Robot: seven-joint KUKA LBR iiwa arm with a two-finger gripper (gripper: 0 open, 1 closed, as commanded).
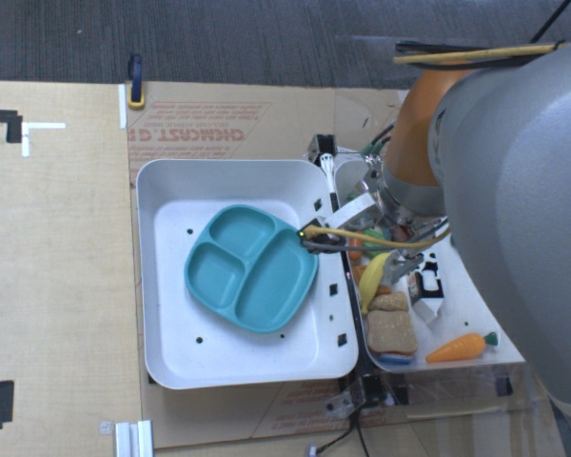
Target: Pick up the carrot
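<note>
The carrot (457, 347), orange with a small green tip, lies at the near right corner of the right bin (476, 305). My gripper (385, 225) sits below the orange band of the arm (419, 131), low over the far part of the right bin near the divider between the bins. It is well apart from the carrot, with a banana and bread between them. The wrist hides most of the gripper, and nothing shows held in it.
A teal divided plate (250, 268) lies in the left bin (162, 284). The right bin also holds a banana (373, 272), a bread slice (392, 331) and a small black-and-white item (428, 280). A yellow cable (362, 237) runs across the divider. The arm's bulk covers the right side.
</note>
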